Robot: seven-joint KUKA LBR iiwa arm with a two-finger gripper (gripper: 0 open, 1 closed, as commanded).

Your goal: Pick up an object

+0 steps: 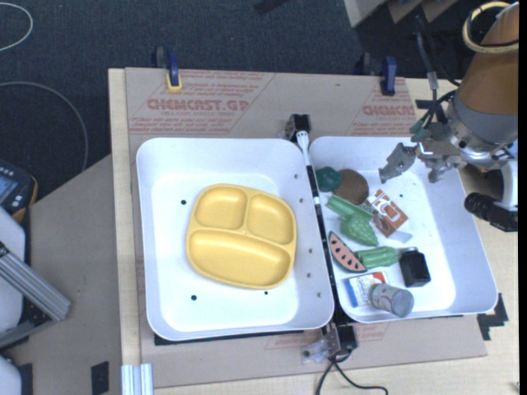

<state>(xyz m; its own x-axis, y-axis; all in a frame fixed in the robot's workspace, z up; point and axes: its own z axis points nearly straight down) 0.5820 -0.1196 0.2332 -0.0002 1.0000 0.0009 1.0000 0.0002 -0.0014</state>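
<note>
Yellow divided plate (241, 235) in left bin (160, 245), right bin (469, 245) beside it holding watermelon slice (347, 253), green toys (359, 225), black block (413, 267), gripper (403, 164) spread, nothing between fingers, over right bin's far end

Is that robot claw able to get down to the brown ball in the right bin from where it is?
Probably yes. The gripper hangs over the right bin, and the brown ball lies uncovered near it, though toys crowd its lower side.

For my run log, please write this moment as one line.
gripper: above right bin, far side, holding nothing | objects: piled at bin's left | yellow tray: left bin | pick: not yet done
</note>
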